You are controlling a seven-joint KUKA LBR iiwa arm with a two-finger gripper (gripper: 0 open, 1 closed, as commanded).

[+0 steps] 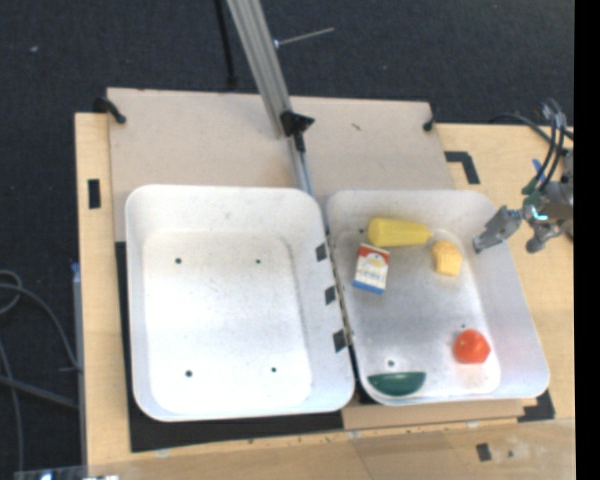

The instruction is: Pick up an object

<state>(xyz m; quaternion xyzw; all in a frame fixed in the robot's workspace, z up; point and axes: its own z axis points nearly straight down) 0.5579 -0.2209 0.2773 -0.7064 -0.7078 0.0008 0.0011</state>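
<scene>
The right bin (510,308) holds a long yellow piece (398,232) at its far side. Beside that lie a small yellow lump (447,258) and a little red, white and blue carton (372,268). An orange-red ball (471,346) and a dark green curved piece (397,381) sit near its front edge. My gripper (515,233) hovers over the right bin's far right rim, open, with nothing between its fingers. It is to the right of the small yellow lump and apart from it.
The left bin (155,298) lies beside the right one on the wooden bench. A slanted metal pole (260,48) rises behind the bins. Cables lie on the dark floor at the left (10,318).
</scene>
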